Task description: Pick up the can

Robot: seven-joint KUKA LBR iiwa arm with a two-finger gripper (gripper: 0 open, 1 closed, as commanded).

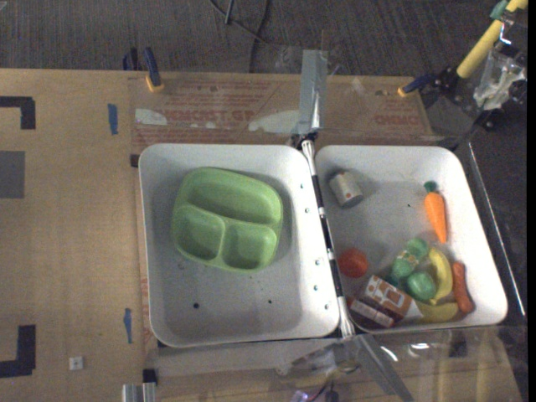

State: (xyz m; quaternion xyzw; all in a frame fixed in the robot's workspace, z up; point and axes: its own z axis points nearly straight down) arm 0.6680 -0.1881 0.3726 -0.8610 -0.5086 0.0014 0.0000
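The can [344, 188] is a small grey-beige cylinder lying tilted on its side in the far left corner of the right bin [381, 224]. It lies apart from the other items, close to the wall between the two bins. White bin floor shows all around it.
A carrot [435, 213] lies by the right bin's far right wall. A red tomato [353, 263], a brown carton [381, 300], green vegetables [410, 260], a banana [441, 287] and an orange piece [460, 287] crowd its near side. The left bin [159, 291] holds a green divided plate [226, 219].
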